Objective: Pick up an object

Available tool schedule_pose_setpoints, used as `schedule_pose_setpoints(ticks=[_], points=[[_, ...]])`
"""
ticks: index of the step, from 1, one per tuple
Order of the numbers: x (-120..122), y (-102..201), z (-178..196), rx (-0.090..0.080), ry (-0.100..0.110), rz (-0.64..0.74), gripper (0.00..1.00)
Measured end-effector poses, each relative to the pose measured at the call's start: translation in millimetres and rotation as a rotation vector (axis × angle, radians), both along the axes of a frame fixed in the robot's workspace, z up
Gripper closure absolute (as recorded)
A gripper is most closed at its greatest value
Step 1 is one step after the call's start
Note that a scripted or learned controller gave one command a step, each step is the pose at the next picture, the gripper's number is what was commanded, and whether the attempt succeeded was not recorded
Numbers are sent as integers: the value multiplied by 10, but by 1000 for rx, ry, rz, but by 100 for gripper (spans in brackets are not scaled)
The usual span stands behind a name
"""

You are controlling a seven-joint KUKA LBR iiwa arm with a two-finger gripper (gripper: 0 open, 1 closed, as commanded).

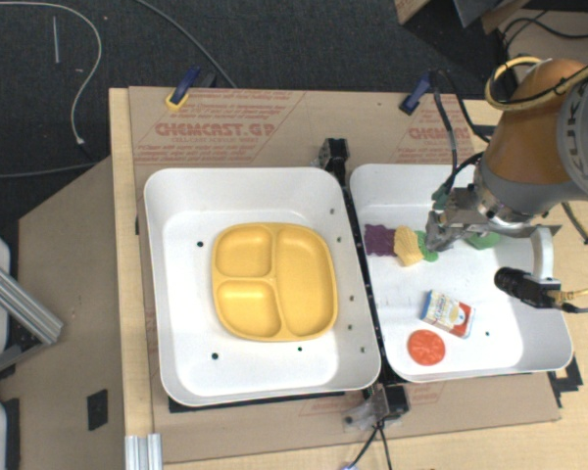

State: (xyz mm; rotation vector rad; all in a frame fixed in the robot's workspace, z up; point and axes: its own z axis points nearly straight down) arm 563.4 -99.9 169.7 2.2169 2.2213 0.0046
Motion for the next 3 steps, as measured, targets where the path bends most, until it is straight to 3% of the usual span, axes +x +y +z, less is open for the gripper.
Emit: schedule_pose_setpoints(ticks=[2,3], points=[[-60,-54,1031,0,-1,0,100],[88,513,866,3,7,4,100]])
